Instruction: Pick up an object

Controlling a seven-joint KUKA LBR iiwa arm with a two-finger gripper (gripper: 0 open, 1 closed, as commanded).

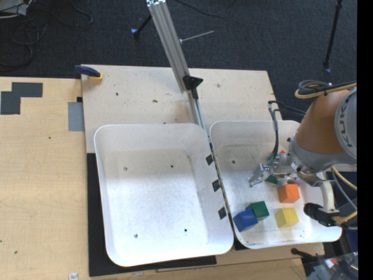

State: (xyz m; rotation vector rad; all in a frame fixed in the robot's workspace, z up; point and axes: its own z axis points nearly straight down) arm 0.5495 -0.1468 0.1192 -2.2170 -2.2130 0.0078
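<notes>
Speckled matt white plastic bins (151, 255), pale wood bench (41, 174), metal pincer (259, 177)

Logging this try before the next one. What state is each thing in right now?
Gripper: low in the right bin, nothing seen between its fingers.
Orange block: loose on the bin floor, beside the gripper.
Yellow block: loose, apart from the others.
Green block: loose, touching the blue block.
Blue block: loose, by the bin's left wall.
</notes>
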